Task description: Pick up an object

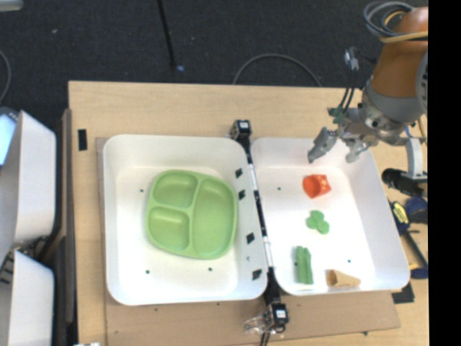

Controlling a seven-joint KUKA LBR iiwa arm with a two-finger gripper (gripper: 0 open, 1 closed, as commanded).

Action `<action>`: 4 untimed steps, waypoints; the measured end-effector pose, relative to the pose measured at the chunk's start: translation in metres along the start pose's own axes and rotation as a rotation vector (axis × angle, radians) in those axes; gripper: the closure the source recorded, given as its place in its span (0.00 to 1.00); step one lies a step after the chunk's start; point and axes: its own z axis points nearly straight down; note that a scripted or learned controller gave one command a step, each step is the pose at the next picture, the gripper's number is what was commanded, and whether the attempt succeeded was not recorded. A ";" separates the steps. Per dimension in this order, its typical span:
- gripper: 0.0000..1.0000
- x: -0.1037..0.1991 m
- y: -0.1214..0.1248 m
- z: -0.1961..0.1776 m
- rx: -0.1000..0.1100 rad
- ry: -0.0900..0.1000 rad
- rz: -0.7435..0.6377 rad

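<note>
The right bin (374, 215) holds a red block (316, 185), a small green clover-shaped piece (318, 222), a green oblong piece (303, 264) and a tan wedge (341, 279). My gripper (336, 148) hangs over the bin's far edge, up and to the right of the red block. Its two fingers stand spread apart with nothing between them.
A green divided plate (192, 213) lies in the left bin (122, 265). Clamps sit on the divider between the bins at its far end (240, 129) and its near end (274, 313). Cables and tools lie off the bench to the right.
</note>
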 end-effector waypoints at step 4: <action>0.00 -0.011 -0.006 0.132 -0.020 -0.008 0.004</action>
